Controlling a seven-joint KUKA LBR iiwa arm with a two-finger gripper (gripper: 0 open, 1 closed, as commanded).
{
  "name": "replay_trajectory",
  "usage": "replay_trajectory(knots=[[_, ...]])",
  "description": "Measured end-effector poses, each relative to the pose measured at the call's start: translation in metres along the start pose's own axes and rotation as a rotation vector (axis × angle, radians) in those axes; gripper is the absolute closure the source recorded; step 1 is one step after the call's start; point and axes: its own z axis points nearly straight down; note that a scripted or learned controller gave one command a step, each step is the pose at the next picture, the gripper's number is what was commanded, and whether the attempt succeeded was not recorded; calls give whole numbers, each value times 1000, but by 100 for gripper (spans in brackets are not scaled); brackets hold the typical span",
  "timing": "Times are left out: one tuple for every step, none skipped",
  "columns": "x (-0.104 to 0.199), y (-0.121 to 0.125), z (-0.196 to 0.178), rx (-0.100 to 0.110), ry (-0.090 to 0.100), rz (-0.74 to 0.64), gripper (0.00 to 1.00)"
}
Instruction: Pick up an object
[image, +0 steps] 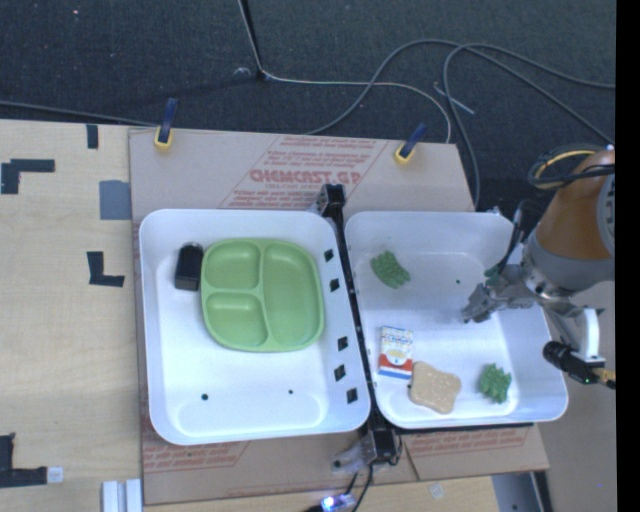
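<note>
White plastic walls frame both bins, and our gripper (480, 305) hangs low over the right bin (440, 232), near its right side, with nothing between its fingers that we can make out. Whether those fingers stand wide or narrow we cannot tell; they read as one dark grey blur against the bin floor.

Any object would satisfy the task, and we judge the nearest candidates to be in this right bin: a green leafy piece (390, 268) toward the upper left, a small white carton (396, 352) with red and blue print near the divider, a tan bread-like slice (434, 387) just beside that carton at the front, and a second small green piece (494, 382) near the front right corner.

To do the step well, we would centre over one item that sits apart from its neighbours, since the carton and the slice almost touch. The front green piece looks free on all sides.

The carton's long axis runs roughly front to back, slightly tilted. The slice lies flat, its longer side slanting toward the front right.

The left bin (160, 330) holds a green divided plate (264, 295) and a small black block (188, 266) touching its left edge.
</note>
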Motion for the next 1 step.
replay_trajectory(knots=[[-8,-5,-50,-4,-1,2,100]])
